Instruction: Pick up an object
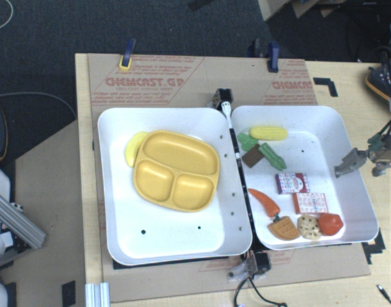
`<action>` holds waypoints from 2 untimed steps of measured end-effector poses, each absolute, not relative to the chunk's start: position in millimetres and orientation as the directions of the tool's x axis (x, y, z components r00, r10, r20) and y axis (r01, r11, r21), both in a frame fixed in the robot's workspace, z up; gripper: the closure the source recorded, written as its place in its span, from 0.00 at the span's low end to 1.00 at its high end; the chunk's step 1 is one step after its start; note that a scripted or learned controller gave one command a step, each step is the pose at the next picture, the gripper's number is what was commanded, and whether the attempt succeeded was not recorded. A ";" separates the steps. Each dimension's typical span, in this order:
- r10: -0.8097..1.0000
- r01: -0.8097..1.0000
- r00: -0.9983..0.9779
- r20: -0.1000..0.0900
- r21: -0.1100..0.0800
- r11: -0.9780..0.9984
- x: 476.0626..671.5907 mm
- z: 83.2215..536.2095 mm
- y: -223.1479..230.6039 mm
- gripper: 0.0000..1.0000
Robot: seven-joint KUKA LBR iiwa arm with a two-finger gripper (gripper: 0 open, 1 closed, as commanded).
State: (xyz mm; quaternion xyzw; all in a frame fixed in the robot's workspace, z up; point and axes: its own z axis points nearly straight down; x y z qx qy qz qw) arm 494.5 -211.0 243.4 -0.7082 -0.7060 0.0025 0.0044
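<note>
The two white bins (119,171) are smooth glossy plastic, the yellow divided tray (176,169) is matt plastic, and the tabletop (202,78) is printed brown cardboard.

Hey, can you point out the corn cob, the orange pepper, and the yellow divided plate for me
corn cob (268,133), camera view, middle of the cob.
orange pepper (264,201), camera view, middle of its body.
yellow divided plate (176,151), camera view, floor of its large compartment.
</note>
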 end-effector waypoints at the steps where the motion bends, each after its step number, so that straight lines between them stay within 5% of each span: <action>1: 1.000 1.000 0.000 0.000 0.000 0.000 496.8 248.1 -210.8 0.00; 2: 1.000 1.000 0.001 0.003 -0.006 -0.001 490.6 200.0 -217.6 0.00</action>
